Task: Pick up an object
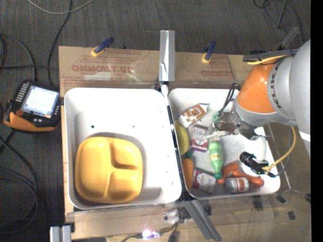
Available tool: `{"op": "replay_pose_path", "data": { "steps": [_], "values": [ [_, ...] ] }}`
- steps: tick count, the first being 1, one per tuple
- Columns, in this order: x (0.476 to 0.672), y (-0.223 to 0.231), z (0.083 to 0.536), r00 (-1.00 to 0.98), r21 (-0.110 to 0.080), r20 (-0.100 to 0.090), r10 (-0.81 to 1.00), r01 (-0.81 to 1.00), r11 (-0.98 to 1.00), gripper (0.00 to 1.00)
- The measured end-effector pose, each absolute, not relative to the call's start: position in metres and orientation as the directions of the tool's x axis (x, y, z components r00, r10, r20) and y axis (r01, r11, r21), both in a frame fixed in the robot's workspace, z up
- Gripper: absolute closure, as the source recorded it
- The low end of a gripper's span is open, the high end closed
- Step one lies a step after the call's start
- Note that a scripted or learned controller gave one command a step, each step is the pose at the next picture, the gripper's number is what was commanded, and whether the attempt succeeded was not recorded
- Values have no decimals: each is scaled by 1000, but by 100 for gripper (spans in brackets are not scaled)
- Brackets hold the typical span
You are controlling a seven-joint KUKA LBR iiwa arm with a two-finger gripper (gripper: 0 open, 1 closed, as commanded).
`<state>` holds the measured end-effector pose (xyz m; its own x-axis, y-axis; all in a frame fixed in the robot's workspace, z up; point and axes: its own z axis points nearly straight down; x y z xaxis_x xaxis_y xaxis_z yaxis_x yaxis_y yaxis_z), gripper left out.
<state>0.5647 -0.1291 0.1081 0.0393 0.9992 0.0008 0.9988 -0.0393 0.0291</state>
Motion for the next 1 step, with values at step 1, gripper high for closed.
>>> {"op": "replay_pose_path", "data": {
  "steps": [1],
  "values": [
    [563, -129, 106, 40, 25, 1, 999, 999, -40, 0]
  ]
}}
